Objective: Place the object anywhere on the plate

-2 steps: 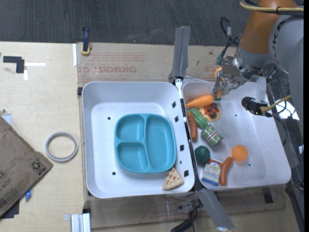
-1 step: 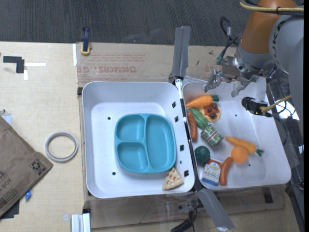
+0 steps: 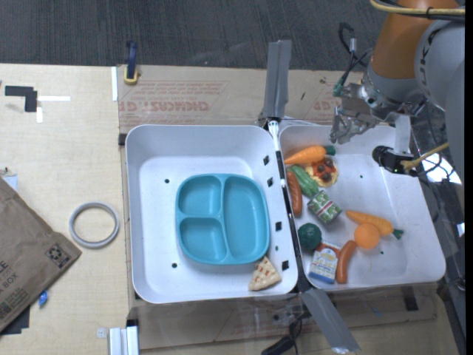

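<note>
A blue three-compartment plate [image 3: 222, 219] lies in the left bin [image 3: 148, 168] with nothing on it. A waffle-patterned pie slice [image 3: 264, 275] rests on the bin floor just off the plate's front right corner. The right bin [image 3: 414, 198] holds toy food: a carrot [image 3: 306, 155], a small pizza piece [image 3: 324, 171], a green pepper [image 3: 302, 180], a sausage [image 3: 295, 194], a green can [image 3: 324, 208], a dark green ball [image 3: 310, 234], an orange [image 3: 366, 236] and a second carrot [image 3: 373, 220]. My gripper [image 3: 344, 130] hangs above the right bin's back edge, with no object between its fingers.
A milk carton [image 3: 323, 263] and a red sausage [image 3: 344, 261] lie at the right bin's front. A tape ring [image 3: 94, 223] and a brown cardboard piece [image 3: 26, 257] sit on the bench to the left. A grey divider post [image 3: 278, 80] stands between the bins at the back.
</note>
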{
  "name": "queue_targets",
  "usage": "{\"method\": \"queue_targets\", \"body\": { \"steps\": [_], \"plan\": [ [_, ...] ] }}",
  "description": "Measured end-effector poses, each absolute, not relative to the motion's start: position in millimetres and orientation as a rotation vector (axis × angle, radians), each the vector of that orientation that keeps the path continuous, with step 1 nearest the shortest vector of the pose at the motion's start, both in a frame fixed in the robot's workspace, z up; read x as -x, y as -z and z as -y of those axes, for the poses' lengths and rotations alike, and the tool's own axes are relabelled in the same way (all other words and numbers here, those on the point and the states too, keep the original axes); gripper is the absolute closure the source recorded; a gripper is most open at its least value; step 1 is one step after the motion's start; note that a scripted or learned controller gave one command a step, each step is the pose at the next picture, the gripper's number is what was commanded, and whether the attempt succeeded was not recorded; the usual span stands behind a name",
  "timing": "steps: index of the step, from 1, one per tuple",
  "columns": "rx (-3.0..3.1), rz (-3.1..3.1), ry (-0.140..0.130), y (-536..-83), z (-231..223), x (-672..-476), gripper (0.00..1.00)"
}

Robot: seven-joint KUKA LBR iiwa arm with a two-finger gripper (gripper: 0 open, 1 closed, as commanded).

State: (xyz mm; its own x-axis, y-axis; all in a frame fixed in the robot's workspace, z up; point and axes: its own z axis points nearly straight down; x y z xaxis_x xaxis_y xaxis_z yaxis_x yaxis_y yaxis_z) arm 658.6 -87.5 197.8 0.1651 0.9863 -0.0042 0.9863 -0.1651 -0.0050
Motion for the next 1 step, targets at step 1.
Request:
{"method": "queue_targets", "body": {
  "steps": [1],
  "plan": [
    [2.484, 1.922, -0.004, -134.5, 120.7, -621.5, 1.0]
  ]
}}
